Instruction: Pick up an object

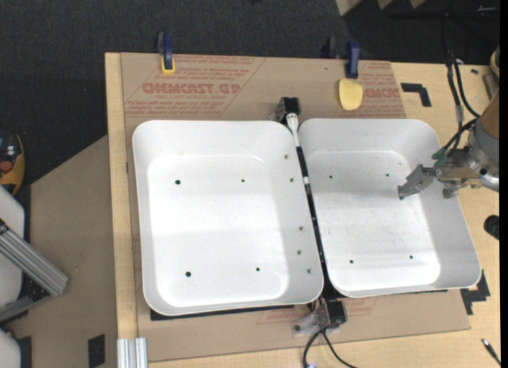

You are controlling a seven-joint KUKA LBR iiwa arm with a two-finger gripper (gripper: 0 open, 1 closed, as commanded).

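Claw (414, 185) hovering over right bin (444, 275) near its right edge, finger state unclear, nothing seen pinched. Yellow object (350, 93) lying beyond bin's far edge.

Smooth white plastic bins (159, 224), cardboard bench (238, 81)

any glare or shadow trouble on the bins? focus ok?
Camera view: the left bin has a brighter band across its floor, mild glare without washout; the right bin shows a soft shadow beneath the gripper; focus is decent overall, though the gripper's detail is slightly soft.
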